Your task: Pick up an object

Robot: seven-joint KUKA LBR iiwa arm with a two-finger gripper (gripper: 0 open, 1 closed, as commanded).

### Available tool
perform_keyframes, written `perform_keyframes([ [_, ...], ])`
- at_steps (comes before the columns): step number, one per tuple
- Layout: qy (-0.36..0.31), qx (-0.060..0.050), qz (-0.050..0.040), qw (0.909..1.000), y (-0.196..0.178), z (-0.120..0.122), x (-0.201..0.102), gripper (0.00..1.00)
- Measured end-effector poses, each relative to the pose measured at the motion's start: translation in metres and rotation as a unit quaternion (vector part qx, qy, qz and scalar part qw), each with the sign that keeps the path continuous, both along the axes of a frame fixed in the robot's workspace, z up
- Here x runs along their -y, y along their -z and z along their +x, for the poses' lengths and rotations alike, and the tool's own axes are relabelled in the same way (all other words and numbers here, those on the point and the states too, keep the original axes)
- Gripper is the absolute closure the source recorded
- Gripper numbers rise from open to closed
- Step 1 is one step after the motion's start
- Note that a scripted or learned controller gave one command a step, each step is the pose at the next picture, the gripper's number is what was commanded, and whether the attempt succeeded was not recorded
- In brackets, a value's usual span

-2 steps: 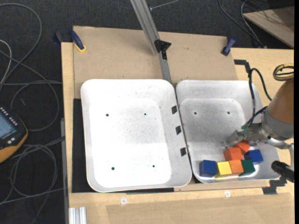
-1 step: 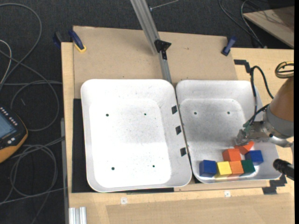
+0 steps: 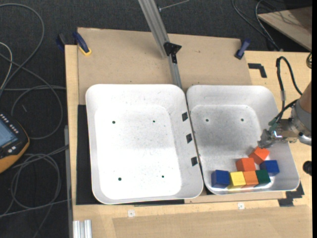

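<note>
Several small coloured blocks lie clustered in the near right corner of the right bin (image 3: 223, 95). Along the front wall sit a blue block (image 3: 221, 177), a yellow block (image 3: 237, 178), an orange block (image 3: 250, 178) and a green block (image 3: 263, 176). Behind that row are a second orange block (image 3: 245, 164), a small blue block (image 3: 271, 166) and a tilted orange block (image 3: 259, 155). My gripper (image 3: 267, 139) reaches in from the right edge, low over the bin's right side. It sits just above and behind the tilted orange block, with nothing seen held in it.
The left bin (image 3: 99, 98) lies beside the right one, joined by black clips (image 3: 188, 138). A metal rail (image 3: 158, 29) slants across the back of the bench. Blue clamps (image 3: 81, 42) mark the board's far corners. Cables and a handheld device (image 3: 10, 140) lie on the floor at left.
</note>
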State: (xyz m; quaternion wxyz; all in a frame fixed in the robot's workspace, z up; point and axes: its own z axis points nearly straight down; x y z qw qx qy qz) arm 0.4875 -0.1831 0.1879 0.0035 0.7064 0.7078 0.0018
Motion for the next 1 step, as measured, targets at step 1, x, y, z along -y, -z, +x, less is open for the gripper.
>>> perform_keyframes([
  [1, 0.000, -0.001, 0.0003, 1.0000, -0.0247, 0.0016, 0.0002, 1.00],
])
